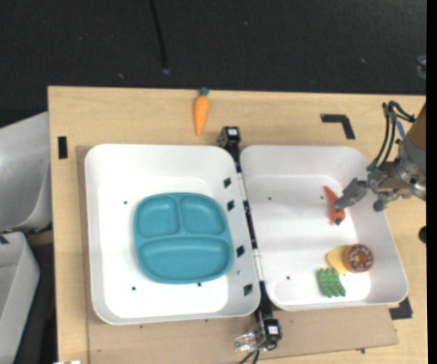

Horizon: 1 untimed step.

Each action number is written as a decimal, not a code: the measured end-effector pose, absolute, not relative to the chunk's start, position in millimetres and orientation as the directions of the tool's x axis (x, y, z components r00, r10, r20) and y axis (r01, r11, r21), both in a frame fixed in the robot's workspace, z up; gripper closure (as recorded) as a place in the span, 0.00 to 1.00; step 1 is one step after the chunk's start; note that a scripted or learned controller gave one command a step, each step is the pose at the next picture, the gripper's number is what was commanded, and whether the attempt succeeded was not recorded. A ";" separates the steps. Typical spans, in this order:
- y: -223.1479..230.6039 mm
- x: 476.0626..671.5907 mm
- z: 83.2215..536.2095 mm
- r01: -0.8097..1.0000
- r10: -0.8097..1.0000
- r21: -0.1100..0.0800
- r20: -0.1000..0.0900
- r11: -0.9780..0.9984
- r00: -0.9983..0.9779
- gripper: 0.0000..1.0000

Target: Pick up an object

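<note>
My gripper (pixel 365 197) hangs over the right side of the right bin (pixel 294 165), open, with nothing between its fingers. Its left finger (pixel 349 196) is right next to a small orange-red piece (pixel 331 202) lying on the bin floor; whether they touch I cannot tell. Nearer the front lie a brown frosted doughnut (pixel 360 258), a yellow piece (pixel 337 258) partly under it, and a green ridged piece (pixel 330 282).
The left bin (pixel 105 173) holds a blue divided plate (pixel 182 236). A toy carrot (pixel 201 112) lies on the bench behind the bins. Black clips (pixel 230 136) sit along the seam between the bins.
</note>
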<state>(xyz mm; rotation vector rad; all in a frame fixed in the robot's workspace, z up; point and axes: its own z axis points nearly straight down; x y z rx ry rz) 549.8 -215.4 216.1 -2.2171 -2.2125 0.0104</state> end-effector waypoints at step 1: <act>-215.2 552.7 222.9 1.000 1.000 0.001 -0.001 0.001 -0.001 0.00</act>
